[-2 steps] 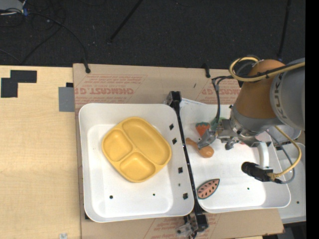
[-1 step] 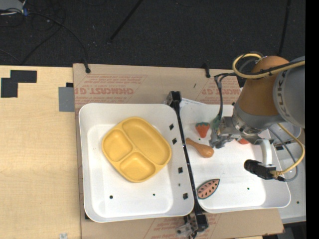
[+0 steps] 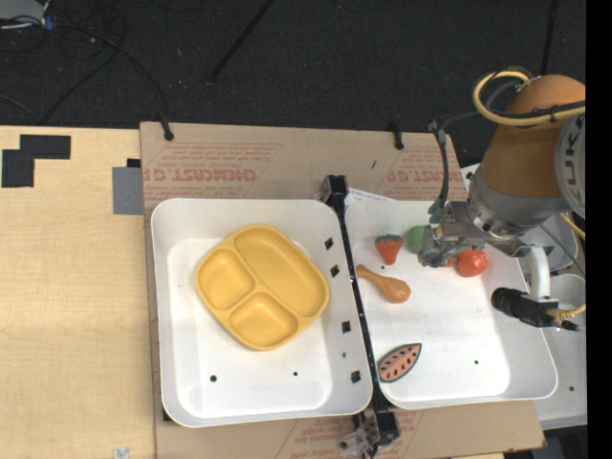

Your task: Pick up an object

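The right bin [image 3: 497, 371] holds several toy foods. An orange-red strawberry-like piece [image 3: 388, 249] lies near its back left, with a green piece [image 3: 418, 238] just to its right. A red tomato [image 3: 470, 262] sits beside the gripper. A tan drumstick [image 3: 384, 283] lies toward the bin's left, and a watermelon slice [image 3: 399, 361] rests near the front left. My gripper [image 3: 439, 250] hangs low between the green piece and the tomato, the arm coming in from the right. Nothing shows between its fingers.
The left bin [image 3: 191, 390] carries a yellow divided plate [image 3: 262, 285]. A black divider [image 3: 349, 295] runs between the bins. A black handle-like part [image 3: 528, 308] juts in over the right bin's right edge. Cardboard lines the bench behind the bins.
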Motion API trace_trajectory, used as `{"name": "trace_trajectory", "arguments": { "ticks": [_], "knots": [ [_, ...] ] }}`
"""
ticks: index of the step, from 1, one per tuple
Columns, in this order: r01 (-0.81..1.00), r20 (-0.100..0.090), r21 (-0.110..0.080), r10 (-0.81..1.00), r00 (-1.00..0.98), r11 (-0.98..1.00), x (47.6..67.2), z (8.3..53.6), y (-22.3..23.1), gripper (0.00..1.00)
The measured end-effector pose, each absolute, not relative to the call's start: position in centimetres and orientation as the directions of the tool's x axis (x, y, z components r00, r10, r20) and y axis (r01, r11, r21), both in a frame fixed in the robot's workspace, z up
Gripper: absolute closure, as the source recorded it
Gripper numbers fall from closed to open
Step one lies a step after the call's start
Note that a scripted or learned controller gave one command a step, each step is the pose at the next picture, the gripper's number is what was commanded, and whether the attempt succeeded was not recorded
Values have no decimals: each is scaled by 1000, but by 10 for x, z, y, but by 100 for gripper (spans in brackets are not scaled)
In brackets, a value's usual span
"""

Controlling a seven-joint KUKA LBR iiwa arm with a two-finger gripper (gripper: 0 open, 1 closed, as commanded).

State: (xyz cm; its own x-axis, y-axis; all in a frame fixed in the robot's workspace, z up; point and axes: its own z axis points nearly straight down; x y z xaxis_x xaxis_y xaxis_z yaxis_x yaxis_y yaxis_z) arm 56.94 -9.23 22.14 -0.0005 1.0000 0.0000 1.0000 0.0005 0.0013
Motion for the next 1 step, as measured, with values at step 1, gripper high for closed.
{"name": "trace_trajectory", "arguments": {
  "ticks": [1],
  "knots": [
    [1000,0,1,1000,0,0,570,253,-93,100]
  ]
}}
